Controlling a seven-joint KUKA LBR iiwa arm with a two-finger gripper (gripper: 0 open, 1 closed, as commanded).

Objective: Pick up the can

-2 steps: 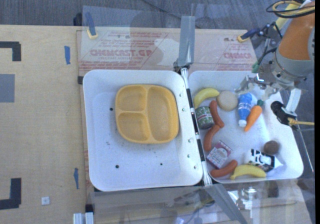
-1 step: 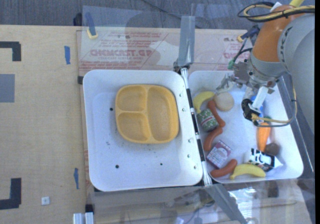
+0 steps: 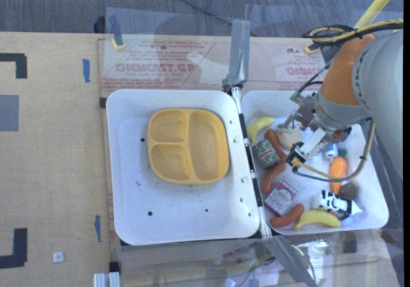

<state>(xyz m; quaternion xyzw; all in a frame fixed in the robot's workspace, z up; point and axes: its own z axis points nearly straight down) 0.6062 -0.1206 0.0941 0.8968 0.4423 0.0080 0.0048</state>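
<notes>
The can [image 3: 266, 153], small with a green label, lies near the left wall of the right bin [image 3: 378, 205], just below a yellow banana [image 3: 259, 127] and against a red sausage [image 3: 277, 142]. My gripper [image 3: 291, 131] hangs low over the upper middle of that bin, a little up and to the right of the can. Nothing can be seen held in it. The wrist and arm hide the bin's upper right part.
The right bin also holds more sausages [image 3: 286, 216], a second banana [image 3: 317, 218], a carrot [image 3: 337, 170], a pink packet [image 3: 280, 197] and a black-and-white item [image 3: 334, 203]. A yellow divided plate [image 3: 188, 145] sits in the left bin [image 3: 128, 215].
</notes>
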